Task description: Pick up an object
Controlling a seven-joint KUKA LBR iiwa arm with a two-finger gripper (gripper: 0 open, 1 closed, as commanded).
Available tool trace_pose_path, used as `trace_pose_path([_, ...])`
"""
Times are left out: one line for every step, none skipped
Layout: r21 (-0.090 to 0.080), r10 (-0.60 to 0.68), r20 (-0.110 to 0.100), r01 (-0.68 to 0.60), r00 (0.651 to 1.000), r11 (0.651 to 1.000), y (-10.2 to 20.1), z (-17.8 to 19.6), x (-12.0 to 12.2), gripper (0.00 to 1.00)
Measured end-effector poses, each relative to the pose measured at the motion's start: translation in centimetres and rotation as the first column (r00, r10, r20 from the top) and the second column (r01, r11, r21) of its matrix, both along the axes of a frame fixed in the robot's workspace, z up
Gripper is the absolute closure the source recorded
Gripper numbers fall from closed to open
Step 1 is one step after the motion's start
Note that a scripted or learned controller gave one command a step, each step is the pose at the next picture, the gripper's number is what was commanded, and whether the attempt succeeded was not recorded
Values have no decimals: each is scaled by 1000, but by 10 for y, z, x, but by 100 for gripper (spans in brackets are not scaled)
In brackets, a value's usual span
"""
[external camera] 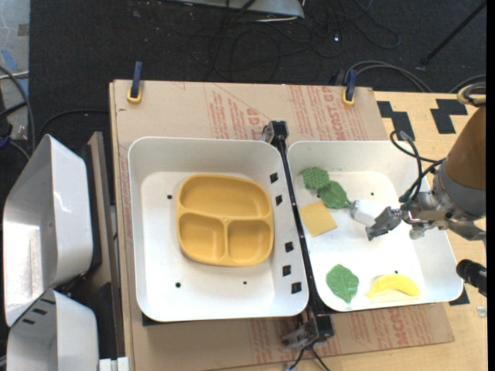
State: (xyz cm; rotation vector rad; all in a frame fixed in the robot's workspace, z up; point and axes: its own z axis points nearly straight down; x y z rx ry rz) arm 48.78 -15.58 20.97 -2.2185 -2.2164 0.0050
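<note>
A: Where is the pincer (380, 226) now?

B: Low in the right bin (433, 280), reaching in from the right. I cannot tell whether it is open or closed. Its dark tip is just beside a small white-grey piece (362, 209), touching or nearly so.

A: What else could it pick?

B: A yellow square (318, 219) and two green leafy pieces (325, 188) to its left; a green leaf (342, 282) and a banana (393, 287) nearer the front wall.

A: The risk?

B: I judge the tip may nudge the white piece aside instead of straddling it, or close on nothing.

A: And around that?

B: The left bin (147, 230) holds a yellow divided tray (226, 219). Both bins sit on cardboard (232, 107) clamped to the desk; cables cross the dark floor (69, 37) behind.
</note>
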Motion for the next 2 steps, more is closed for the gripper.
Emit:
trace_pose_path([0,0,1,0,1000,1000,8,-55,6,0])
trace_pose_path([-1,-2,1,2,1000,1000,0,-104,5,0])
